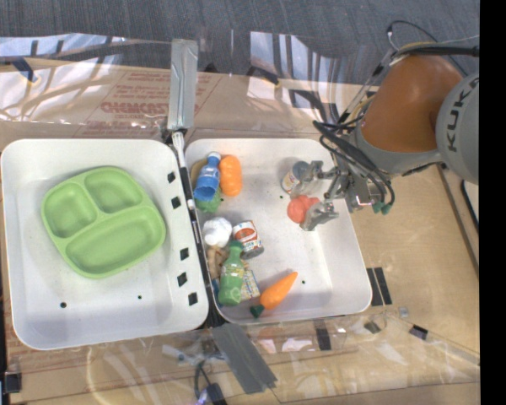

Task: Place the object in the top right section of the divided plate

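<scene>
From the overhead camera view, you see the claw (pixel 314 199) low in the right bin (pixel 347 260), its metal fingers spread to either side of a small red-orange object (pixel 300 209) that rests on the bin floor near the bin's upper middle. Call it released: the object sits by the fingers, touching or nearly so, but nothing shows it gripped.

That object looks rounded, smooth and matte, like a toy tomato or peach. You should expect it to be light and fairly stiff, and apt to roll or squirt out of a pinch, so take it across its widest part with the fingers square to it.

The green divided plate (pixel 104 220) lies in the left bin (pixel 34 310), well apart from the claw. Other toys crowd the right bin's left side: an orange one (pixel 230 175), a blue bottle (pixel 207 181), a small can (pixel 247 238) and a carrot (pixel 277 290).
</scene>
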Motion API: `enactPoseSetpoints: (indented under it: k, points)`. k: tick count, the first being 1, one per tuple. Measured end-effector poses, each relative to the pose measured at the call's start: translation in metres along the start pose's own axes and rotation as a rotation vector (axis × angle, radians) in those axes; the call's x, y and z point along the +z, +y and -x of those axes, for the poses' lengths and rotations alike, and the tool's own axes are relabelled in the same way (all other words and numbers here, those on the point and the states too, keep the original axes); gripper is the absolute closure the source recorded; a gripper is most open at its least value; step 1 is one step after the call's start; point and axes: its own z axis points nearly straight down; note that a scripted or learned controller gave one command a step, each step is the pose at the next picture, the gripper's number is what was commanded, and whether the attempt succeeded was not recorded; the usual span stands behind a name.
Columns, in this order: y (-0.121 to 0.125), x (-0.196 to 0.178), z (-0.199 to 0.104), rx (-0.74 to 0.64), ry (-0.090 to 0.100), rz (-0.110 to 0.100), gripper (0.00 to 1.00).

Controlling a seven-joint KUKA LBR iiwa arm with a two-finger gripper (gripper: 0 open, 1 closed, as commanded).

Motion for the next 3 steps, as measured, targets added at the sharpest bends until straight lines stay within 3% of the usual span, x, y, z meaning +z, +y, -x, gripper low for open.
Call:
enactPoseSetpoints:
  k: [1,2,3]
  points:
    - [0.012,-0.107,0.067,-0.187,-0.006,-0.002,1.00]
    - [-0.003,-0.148,0.076,-0.550,-0.006,-0.002,1.00]
    - [0.015,-0.226,0.034,-0.712,-0.005,-0.003,1.00]
